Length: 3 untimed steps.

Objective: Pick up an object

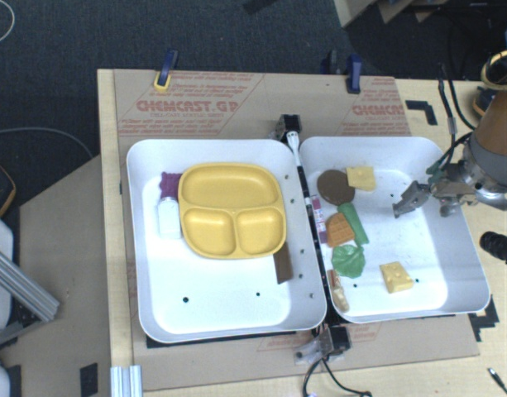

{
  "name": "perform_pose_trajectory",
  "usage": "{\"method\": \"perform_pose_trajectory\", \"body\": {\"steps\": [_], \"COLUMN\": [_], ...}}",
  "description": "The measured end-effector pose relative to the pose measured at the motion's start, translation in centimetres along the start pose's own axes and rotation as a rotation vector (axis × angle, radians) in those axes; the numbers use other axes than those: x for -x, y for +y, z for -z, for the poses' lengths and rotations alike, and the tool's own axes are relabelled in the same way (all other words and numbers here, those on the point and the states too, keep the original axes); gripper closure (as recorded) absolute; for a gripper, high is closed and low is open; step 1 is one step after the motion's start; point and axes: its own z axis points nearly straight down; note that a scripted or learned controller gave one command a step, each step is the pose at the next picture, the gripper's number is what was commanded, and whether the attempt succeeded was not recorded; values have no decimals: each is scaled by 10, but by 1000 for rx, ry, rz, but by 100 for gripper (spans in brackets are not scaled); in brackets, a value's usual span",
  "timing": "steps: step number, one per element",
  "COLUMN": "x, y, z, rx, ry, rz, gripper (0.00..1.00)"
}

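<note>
Hovering over the right bin (451, 222), the gripper (412, 198) is pointing left with fingers spread, pinching nothing. A green strip (353, 224) is lying left of it, its long axis slanting from far-left to near-right beside an orange piece (339, 231).

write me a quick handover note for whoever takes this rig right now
Tool: over the upper right of the right white bin, nothing between its fingers; too small to tell if open or shut.
Right bin: round brown disc, pale yellow block, orange wedge, green leafy piece, yellow cheese-like chunk.
Left white bin: yellow three-compartment plastic tray, with small purple and white items at its left edge.
Done: nothing picked.
Left: grasp and lift one object.
</note>
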Motion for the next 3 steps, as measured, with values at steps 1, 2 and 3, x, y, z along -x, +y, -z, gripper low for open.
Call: {"method": "perform_pose_trajectory", "body": {"steps": [1, 2, 3], "x": [0, -10, -11], "y": [3, 8, 7], "z": [8, -46, -99], "rx": [15, 9, 9], "ry": [-3, 0, -1], "rz": [3, 4, 3], "gripper": [0, 0, 0]}}
